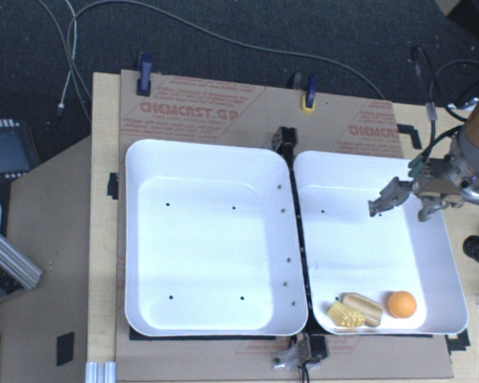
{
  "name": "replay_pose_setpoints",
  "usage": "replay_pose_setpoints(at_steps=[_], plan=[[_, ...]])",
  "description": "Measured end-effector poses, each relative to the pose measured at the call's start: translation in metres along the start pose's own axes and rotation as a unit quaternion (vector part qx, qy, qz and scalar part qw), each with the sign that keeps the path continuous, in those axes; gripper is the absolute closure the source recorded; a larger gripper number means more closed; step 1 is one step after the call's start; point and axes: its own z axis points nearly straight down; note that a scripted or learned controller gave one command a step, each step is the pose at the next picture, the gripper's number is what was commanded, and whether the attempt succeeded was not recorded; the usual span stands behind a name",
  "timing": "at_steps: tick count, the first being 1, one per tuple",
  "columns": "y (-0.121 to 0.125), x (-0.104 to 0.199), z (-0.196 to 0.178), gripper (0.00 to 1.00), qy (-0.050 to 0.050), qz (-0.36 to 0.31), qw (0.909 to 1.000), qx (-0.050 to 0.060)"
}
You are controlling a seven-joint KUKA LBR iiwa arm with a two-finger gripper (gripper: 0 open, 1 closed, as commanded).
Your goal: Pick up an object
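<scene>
We see the gripper (404, 200) hanging over the upper part of the right bin (444, 242), its two fingers spread apart with nothing between them. Well below it, near that bin's front rim, lie an orange ball (402, 304), a tan roll (362, 305) to the ball's left, and a yellow corn piece (345, 317) touching the roll. The left bin (131, 220) sits far off to the gripper's left on the worktop (104, 136).
</scene>
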Motion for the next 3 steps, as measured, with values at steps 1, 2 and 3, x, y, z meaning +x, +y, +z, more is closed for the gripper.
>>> replay_pose_setpoints(at_steps=[1,2,3], plan=[[-0.025,0.028,0.096,0.00,0.001,-0.001,1.0000,0.004],[-0.033,0.008,0.171,0.00,0.000,0.001,1.0000,0.003],[-0.032,0.008,0.158,1.00,0.000,0.000,1.0000,-0.001]])
